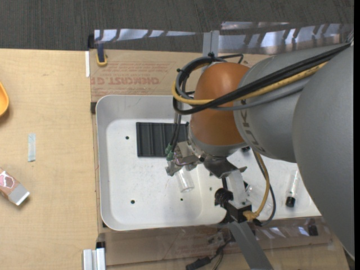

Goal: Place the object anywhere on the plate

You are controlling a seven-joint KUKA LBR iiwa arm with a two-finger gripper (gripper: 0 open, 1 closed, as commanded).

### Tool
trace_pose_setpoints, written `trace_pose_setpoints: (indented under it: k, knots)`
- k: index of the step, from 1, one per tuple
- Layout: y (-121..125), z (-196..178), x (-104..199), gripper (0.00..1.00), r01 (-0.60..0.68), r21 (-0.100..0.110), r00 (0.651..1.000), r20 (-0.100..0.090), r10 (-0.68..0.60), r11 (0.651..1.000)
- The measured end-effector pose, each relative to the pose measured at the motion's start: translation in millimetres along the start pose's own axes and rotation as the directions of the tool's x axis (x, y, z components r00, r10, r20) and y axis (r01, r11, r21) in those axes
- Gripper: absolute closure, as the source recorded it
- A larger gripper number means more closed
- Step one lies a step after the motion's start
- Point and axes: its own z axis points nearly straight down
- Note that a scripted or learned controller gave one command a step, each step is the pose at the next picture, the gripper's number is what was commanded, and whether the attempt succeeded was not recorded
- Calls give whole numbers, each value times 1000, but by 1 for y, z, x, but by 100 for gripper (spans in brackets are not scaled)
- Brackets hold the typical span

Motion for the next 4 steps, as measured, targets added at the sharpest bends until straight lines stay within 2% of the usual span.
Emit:
trace_pose_setpoints:
  k: [1,2,3,4]
  knots:
    - [37,-67,-16,100,-41,0,999,1,41,999]
    - [4,14,42,100,273,2,962,0,-273,962]
    - [37,0,-45,100,530,-1,848,0,-530,848]
    - [15,34,23,100,534,0,846,0,-534,846]
